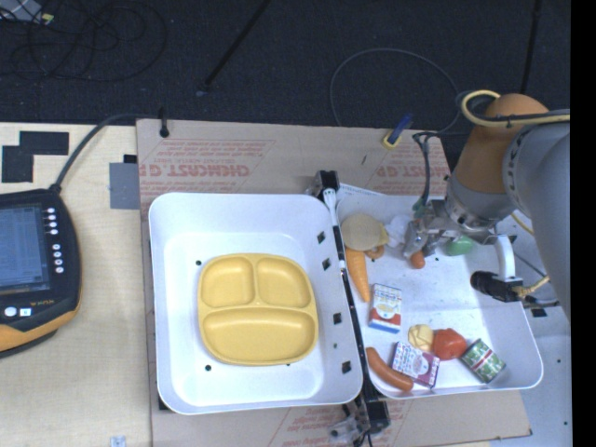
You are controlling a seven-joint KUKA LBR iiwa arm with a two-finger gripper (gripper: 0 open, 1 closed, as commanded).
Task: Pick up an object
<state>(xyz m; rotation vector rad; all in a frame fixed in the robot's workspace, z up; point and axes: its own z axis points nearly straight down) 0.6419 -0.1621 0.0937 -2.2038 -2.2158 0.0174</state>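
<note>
**Orange ball under the gripper, nothing lifted yet**

Orange and small, a ball [417, 260] lies on the floor of the right bin [531, 361], just beside the tip of the gripper [424, 240]. The arm [521, 175] reaches in low from the right, its wrist bent down toward the bin's upper middle. Whether the tool is released or clenched, I cannot tell: its tip is a dark tangle of parts and cables from this slant.

As for progress, the approach looks made, but the pick itself is left to do. The ball seems to rest on the bin, not in any grip, and no other object is raised. A green thing [458, 246] sits right behind the tool, partly covered by it; what it is stays unclear.

Other candidates lie apart from the tool: a bun [363, 232] at the bin's upper left, a carrot [358, 276] below it, a small carton [386, 306] in the middle, then a sausage [388, 369], a pink box [415, 363], a tomato [449, 344] and a can [483, 360] along the lower edge. The left bin [177, 250] holds a yellow tray [258, 307].

The bin's right rim is partly hidden under the arm.
</note>
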